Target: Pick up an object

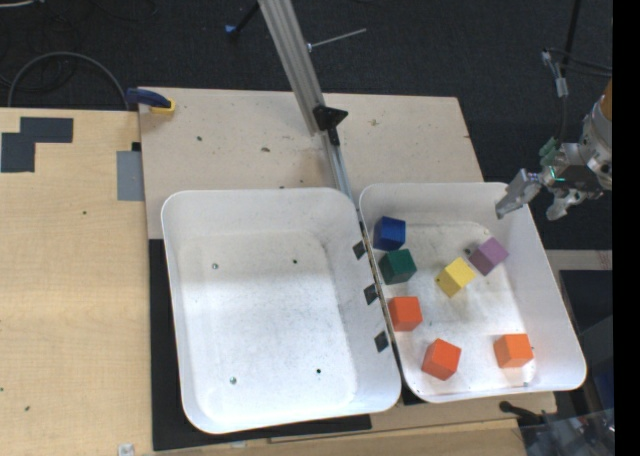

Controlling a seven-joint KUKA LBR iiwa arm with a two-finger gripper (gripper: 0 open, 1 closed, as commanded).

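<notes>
Several cubes lie in the right bin (440, 202): a blue one (390, 233), a green one (400, 265), a yellow one (456, 276), a purple one (488, 255), two red-orange ones (405, 313) (441, 358) and an orange one (513, 350). My gripper (533, 200) hangs above the bin's far right corner, up and to the right of the purple cube. Its fingers stand open with nothing between them.
The left bin (260, 314) sits beside the right one, with black clips along the shared rim. A slanted aluminium beam (295, 54) rises behind the bins. A small blue and yellow clamp (150, 99) lies at the bench's far left corner.
</notes>
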